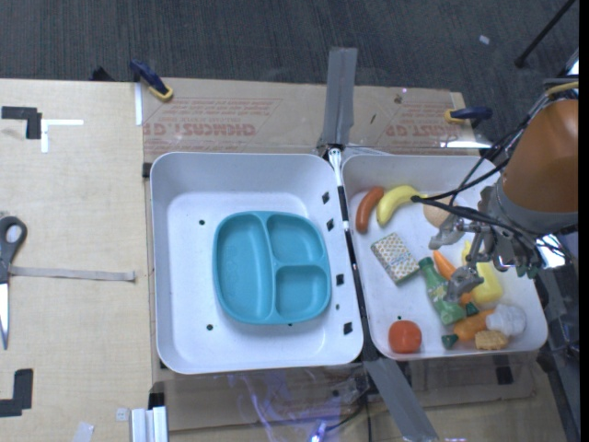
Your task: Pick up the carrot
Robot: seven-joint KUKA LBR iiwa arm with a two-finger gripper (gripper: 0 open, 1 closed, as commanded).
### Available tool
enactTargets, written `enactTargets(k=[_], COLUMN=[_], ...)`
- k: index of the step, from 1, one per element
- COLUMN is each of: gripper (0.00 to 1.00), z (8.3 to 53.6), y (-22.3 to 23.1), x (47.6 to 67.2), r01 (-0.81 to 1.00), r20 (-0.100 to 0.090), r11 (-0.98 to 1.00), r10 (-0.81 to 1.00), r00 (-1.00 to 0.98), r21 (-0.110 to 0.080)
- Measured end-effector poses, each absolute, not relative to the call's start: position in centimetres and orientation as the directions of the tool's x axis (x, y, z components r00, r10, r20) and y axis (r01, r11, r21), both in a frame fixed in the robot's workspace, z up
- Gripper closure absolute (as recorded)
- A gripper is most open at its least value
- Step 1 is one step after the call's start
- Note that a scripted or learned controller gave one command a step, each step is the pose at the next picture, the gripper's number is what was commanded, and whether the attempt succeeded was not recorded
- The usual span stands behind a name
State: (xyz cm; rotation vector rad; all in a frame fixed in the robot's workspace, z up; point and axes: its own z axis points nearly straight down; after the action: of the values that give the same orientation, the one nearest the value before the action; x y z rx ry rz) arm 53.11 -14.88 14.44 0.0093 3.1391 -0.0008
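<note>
The carrot (471, 326), orange with a green top at its left end, lies near the front of the right bin (377, 288). A yellow lemon-like piece (490, 289) sits just behind it and a green bottle-shaped toy (440, 295) to its left. My gripper (463, 279) hangs low over this cluster, just behind the carrot and above the green toy. A second small orange piece (444, 263) peeks out to the gripper's left. The gripper's metal parts and cables hide part of the pile.
The right bin also holds a red sausage (368, 208), a banana (398, 201), a patterned block (396, 257), a tomato (405, 336), a white piece (508, 319) and a tan piece (491, 341). The left bin (175, 247) holds a teal divided plate (272, 267).
</note>
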Motion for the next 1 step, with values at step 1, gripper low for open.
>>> enactTargets(k=[1], gripper=[0.0], z=[9.23], y=[-13.55], x=[53.6], r01=[-0.008], r20=[-0.003], r11=[1.0], r10=[-0.008], r00=[-1.0], r21=[-0.001])
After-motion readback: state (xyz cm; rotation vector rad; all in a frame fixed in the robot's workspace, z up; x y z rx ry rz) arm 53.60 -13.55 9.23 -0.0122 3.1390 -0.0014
